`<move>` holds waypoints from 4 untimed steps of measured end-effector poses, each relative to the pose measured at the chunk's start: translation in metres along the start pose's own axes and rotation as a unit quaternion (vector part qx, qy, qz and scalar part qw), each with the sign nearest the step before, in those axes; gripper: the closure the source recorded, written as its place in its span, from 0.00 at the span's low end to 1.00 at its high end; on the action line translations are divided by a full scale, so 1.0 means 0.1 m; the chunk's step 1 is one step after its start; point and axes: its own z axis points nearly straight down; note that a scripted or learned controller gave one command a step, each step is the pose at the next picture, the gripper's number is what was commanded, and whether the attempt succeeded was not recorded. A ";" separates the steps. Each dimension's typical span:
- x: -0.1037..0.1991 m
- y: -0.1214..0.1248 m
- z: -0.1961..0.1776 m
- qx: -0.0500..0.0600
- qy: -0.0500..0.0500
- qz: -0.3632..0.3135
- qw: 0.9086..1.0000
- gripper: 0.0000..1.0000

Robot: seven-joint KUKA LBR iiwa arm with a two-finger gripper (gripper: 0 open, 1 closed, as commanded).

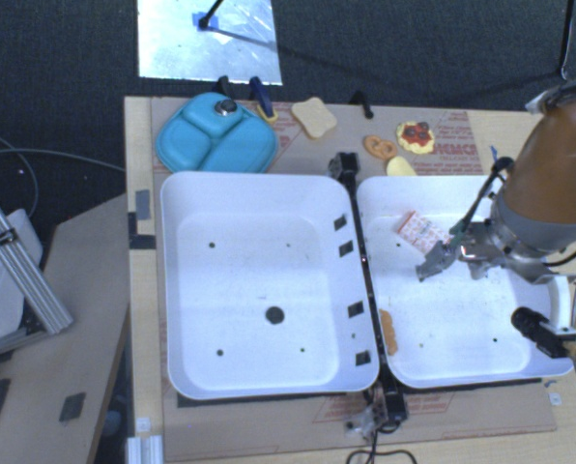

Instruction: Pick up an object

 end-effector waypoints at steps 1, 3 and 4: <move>-1.21 0.23 0.71 0.001 -0.003 0.005 1.000 0.00; -0.17 1.42 1.18 0.000 -0.001 -0.003 1.000 0.00; -0.02 0.95 1.16 -0.004 -0.001 0.001 1.000 0.00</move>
